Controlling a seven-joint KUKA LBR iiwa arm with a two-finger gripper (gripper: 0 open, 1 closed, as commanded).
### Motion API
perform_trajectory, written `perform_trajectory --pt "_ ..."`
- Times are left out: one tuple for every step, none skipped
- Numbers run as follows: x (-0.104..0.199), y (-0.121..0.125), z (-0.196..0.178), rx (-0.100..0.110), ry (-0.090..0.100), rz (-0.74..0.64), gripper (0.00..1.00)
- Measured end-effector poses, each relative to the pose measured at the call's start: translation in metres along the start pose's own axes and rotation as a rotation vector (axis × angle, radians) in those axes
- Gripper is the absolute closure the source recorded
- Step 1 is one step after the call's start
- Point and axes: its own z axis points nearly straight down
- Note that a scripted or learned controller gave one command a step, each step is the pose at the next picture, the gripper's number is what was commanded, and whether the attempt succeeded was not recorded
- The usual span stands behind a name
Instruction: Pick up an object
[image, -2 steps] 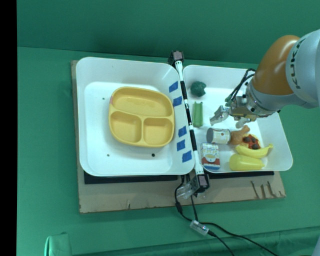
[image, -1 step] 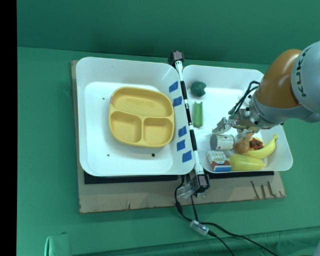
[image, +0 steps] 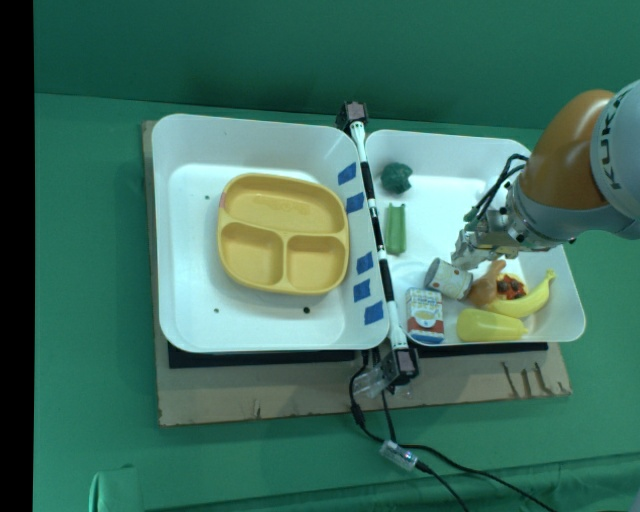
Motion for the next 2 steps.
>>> perform_trajectory --pt "0.0199 -0.0087 -0.0031 0.031 0.009 -0.009 1.0" --pt "0.0198 -0.0087 -0.0031 0.032 0.01 -0.008 0.0"
